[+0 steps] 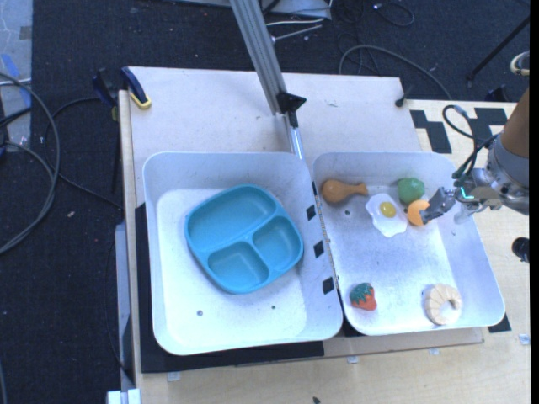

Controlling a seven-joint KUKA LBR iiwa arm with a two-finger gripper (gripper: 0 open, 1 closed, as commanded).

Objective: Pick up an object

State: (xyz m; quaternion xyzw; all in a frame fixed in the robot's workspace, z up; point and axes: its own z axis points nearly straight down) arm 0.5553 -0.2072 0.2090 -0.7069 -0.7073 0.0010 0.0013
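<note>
The right bin (472, 263) holds several toy foods. A brown drumstick (341, 191) lies at its far left, with a fried egg (386, 215) beside it. A green ball (411, 188) and a small orange fruit (416, 215) sit further right. A strawberry (363, 295) and a pale shrimp (442, 303) lie near the front wall. My gripper (446, 208) hangs low over the bin's far right, just right of the orange fruit. Its fingers stand apart with bare bin floor between them, and the dark left finger (434, 205) is touching or almost touching the fruit.
A blue three-compartment plate (244, 238) lies in the left bin (168, 310). A slanted metal pole (261, 45) rises from the bench behind the bins. Cables trail on the dark floor at the left and back.
</note>
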